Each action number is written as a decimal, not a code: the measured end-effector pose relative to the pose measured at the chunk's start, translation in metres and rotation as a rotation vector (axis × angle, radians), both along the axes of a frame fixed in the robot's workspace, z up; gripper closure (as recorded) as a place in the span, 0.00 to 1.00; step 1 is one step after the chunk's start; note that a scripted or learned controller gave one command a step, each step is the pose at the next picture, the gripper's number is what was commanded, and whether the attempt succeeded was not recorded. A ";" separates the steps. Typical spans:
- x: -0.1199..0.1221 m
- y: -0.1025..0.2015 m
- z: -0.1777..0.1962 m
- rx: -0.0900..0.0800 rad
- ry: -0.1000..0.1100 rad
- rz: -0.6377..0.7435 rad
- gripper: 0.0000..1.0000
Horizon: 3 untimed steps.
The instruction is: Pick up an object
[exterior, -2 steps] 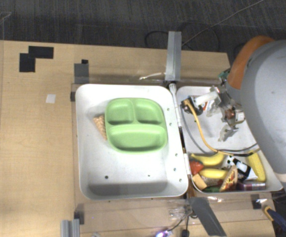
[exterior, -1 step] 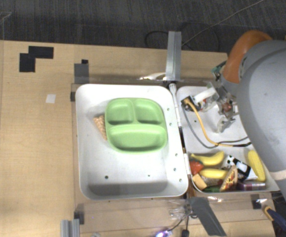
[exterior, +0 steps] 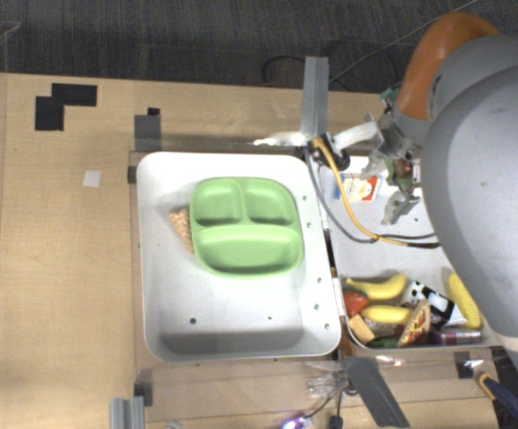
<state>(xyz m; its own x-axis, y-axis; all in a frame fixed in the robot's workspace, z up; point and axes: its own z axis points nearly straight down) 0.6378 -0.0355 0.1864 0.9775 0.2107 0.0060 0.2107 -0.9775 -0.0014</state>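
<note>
Here the claw (exterior: 400, 195) hangs over the far end of the right bin (exterior: 380, 262), under the grey arm (exterior: 487, 177) with its orange band. Its two fingers look parted and nothing shows between them, though the view is small and cluttered with cables, so the gap is a rough reading.

Just beside the claw, toward the left bin (exterior: 232, 338), lies a small white carton with red and orange print (exterior: 359, 188). As the nearest thing it seems the likely target. It looks light and stiff-sided but crushable, so a modest squeeze across its narrow faces should serve; its flat printed skin may be a little slippery.

Well below the claw, at the near end of the same bin, sits a heap of toy food: a yellow banana (exterior: 377, 287), a second banana (exterior: 386, 314), a red piece like a tomato (exterior: 355, 303), a dark bottle (exterior: 438, 309), and more that cannot be told apart. These look like light, hard plastic, rounded and prone to roll or squirt out of a pinch. A banana is best taken across its middle.

Far to the claw's left, in the left bin, a green divided plate (exterior: 246, 224) lies flat, with a tan, textured thing (exterior: 181, 229) touching its edge. The plate is broad and would only offer its rim.
</note>
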 end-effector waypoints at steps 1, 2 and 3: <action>0.013 -0.007 0.000 0.000 0.000 -0.008 0.00; 0.013 -0.048 -0.036 -0.002 0.004 -0.007 0.00; 0.006 -0.047 -0.090 -0.002 0.002 0.008 0.00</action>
